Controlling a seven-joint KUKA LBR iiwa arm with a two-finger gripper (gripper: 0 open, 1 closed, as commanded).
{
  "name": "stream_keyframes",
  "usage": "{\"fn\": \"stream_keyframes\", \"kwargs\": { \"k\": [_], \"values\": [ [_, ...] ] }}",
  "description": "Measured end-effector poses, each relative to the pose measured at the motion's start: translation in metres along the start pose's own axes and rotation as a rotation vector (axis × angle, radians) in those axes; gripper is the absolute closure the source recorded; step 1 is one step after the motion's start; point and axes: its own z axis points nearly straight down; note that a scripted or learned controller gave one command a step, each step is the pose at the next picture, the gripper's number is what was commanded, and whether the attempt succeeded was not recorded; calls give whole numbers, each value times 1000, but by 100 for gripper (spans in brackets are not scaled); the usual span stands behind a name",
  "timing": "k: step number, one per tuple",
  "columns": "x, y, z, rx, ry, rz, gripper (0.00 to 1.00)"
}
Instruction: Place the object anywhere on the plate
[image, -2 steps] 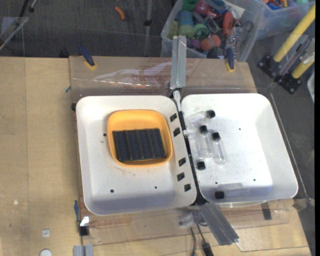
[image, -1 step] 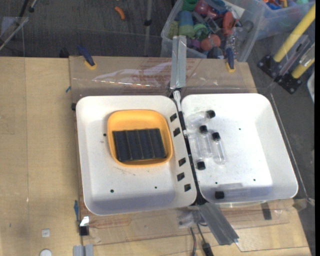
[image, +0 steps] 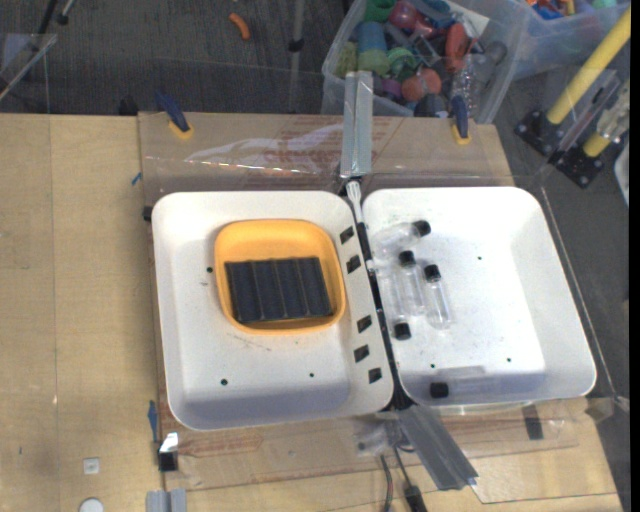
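A ridged black block lies on the yellow plate in my left bin, small clear vials lie in the right bin, and my hand's state I cannot tell.

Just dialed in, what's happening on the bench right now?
Nothing is being handled at this moment. The orange plate sits in the left bin with a dark ribbed block already lying on it. The right bin holds several clear vials with black caps, lying loose near its left side, none of them on the plate.
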Motion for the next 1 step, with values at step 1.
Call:
{"fn": "stream_keyframes", "kwargs": {
  "k": [1],
  "values": [
    [10, -4, 0, -1, 0, -288, 100]
  ]
}}
